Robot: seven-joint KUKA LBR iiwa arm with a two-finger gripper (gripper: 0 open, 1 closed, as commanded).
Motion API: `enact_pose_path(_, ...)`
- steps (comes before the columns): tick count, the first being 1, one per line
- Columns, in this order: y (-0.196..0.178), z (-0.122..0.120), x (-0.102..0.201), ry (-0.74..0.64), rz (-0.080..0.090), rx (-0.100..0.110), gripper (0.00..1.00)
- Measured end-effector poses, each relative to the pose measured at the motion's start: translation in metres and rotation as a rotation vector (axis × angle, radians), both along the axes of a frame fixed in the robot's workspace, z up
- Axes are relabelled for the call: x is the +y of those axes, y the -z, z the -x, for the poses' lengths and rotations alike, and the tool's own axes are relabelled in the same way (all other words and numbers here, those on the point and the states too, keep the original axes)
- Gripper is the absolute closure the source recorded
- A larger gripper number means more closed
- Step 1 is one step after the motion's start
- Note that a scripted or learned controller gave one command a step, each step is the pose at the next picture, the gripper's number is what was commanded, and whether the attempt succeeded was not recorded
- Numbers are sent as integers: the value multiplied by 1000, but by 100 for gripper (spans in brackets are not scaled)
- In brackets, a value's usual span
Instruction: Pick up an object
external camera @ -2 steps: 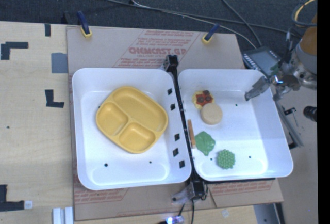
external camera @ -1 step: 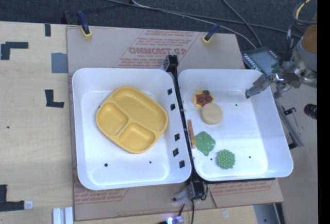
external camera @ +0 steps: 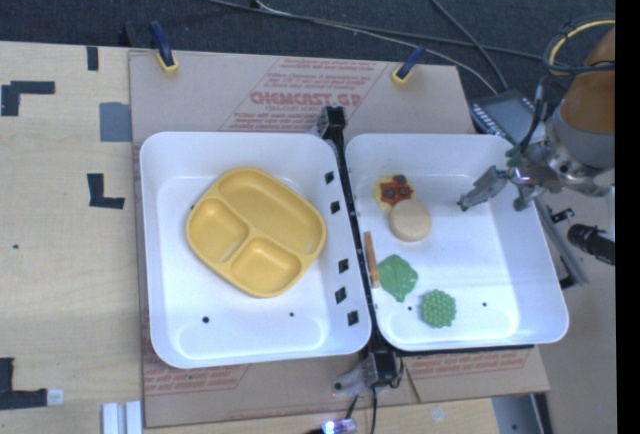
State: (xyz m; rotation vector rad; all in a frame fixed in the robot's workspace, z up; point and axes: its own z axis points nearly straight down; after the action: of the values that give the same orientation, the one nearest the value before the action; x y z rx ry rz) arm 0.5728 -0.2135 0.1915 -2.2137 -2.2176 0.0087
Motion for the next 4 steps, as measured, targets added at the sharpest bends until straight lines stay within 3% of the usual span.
enact_pose_path(1,68,1,4,0,-1,2,0)
enact_pose_path(2,110,1,4,0,4,-6,0)
enact_pose_path(3,99,-1,4,-1,4,-9,100)
enact_pose_path(4,40,-2,8,0,2,-9,100)
